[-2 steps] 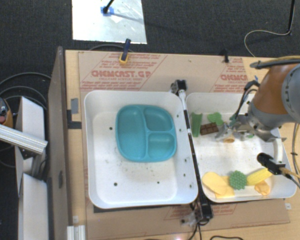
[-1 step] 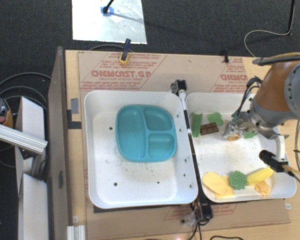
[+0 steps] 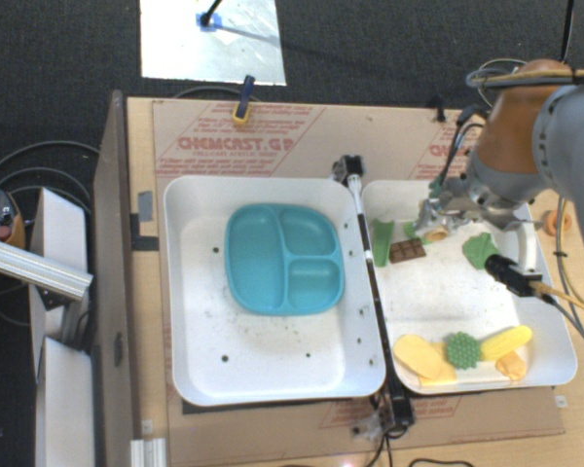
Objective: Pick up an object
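The tool (image 3: 436, 220) hangs over the right bin's (image 3: 565, 358) far edge, above a brown block (image 3: 407, 251); its grip state cannot be told.

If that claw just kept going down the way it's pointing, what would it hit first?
Most likely the small brown block, which lies just below and left of the gripper in the right bin. Depth is unclear from this slanted view, so it might meet bare bin floor beside it.
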`<state>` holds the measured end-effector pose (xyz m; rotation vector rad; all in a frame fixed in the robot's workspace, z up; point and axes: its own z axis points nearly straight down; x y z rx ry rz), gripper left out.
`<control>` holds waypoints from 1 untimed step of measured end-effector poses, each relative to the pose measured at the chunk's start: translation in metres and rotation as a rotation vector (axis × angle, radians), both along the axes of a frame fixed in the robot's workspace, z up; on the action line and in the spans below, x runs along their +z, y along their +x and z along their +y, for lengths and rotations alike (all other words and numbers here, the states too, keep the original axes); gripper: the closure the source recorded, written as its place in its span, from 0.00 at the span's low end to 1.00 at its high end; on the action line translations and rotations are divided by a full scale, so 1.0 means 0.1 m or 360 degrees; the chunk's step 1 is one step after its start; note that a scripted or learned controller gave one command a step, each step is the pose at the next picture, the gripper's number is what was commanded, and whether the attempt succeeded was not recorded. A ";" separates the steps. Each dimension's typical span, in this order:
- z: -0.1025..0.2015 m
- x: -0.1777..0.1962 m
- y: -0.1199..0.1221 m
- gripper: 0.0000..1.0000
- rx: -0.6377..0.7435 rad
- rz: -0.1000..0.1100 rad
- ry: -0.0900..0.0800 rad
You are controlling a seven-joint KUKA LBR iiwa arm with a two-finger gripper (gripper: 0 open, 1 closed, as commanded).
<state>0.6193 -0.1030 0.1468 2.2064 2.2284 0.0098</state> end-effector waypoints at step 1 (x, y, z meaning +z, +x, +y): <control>0.70 0.43 0.06 1.00 0.0003 0.0002 0.0004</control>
